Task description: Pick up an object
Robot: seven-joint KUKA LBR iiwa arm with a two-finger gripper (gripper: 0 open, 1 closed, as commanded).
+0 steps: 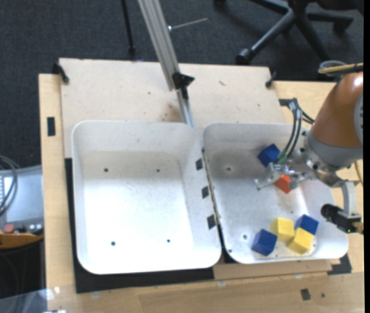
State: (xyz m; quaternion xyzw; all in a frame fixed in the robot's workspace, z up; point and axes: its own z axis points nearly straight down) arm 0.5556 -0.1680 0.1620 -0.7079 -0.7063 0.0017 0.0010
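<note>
Orange block sits at the hand; whether it's gripped, I cannot tell. Next: lift gently.

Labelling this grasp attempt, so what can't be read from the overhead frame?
- Jaws state: the gripper is small and cluttered with cables in the camera view; open or shut cannot be told.
- Small orange-red block: partly covered by the gripper, so shape and any contact are unclear.
- Grey arm with orange band: cut off by the right edge.
- Small blue cube: it sits beside the gripper; whether they touch is too small to judge.
</note>
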